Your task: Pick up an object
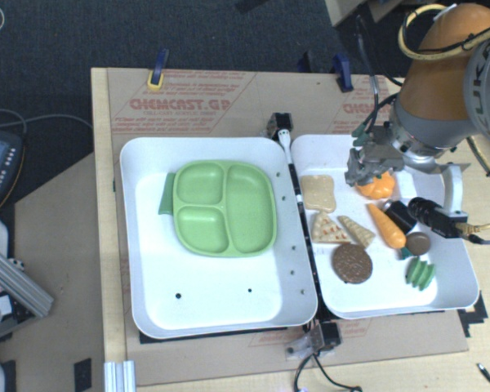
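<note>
Orange lump [380,189], likely toy fruit, lies in the right bin [384,294] toward the top of the view, and it is the thing nearest the jaws; they hang over its upper-left edge and cover part of it, so the lump lies just down and right of them, touching or nearly so; I cannot tell whether the jaws are apart, together or clamped on it, as the wrist hides them from above; nothing shows the lump lifted, and I judge it to be resting on the bin floor; its shape is rounded with no clear long axis, so approach angle should matter little, but a small shift toward the lower right would centre the jaws better; the single arm [445,64] reaches in from the right; just below the lump a carrot [387,226] lies slantwise, its long axis running from upper left to lower right, near enough to be nudged; left of these are a pale bread slice [317,193], a wedge [330,229] and a cone [358,232] side by side, then a brown cookie [353,263], a small brown disc [417,243] and a green pod [420,273] near the bin's right rim; the left bin [212,292] holds a green divided plate [224,207] with nothing in its compartments and a darker strip [165,194] at its left edge; both bins sit on a brown worktop [229,96].
</note>
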{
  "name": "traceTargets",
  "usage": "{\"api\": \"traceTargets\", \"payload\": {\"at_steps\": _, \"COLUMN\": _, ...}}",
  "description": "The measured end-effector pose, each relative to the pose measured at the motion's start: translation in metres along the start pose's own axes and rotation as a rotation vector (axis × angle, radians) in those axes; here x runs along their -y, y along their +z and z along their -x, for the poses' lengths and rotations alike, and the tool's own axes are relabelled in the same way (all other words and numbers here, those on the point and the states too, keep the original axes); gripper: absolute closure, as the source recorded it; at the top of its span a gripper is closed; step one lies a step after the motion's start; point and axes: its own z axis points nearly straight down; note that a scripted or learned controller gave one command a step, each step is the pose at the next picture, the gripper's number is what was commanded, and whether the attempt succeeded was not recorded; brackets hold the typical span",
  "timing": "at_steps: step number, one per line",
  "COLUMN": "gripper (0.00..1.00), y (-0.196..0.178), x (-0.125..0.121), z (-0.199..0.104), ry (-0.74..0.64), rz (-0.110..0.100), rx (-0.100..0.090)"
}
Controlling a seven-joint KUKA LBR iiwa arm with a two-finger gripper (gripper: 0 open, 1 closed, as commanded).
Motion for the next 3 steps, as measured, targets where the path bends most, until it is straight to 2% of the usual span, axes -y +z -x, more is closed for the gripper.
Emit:
{"api": "traceTargets", "payload": {"at_steps": 1, "gripper": 1.00, "y": 0.006, "x": -0.024, "z": -0.003, "ry": 0.003, "rz": -0.002, "rx": 0.001}}
{"api": "traceTargets", "payload": {"at_steps": 2, "gripper": 1.00, "y": 0.021, "x": -0.019, "z": -0.012, "ry": 0.005, "rz": -0.009, "rx": -0.001}}
{"api": "traceTargets", "payload": {"at_steps": 3, "gripper": 1.00, "y": 0.001, "x": -0.025, "z": -0.006, "ry": 0.004, "rz": -0.002, "rx": 0.001}}
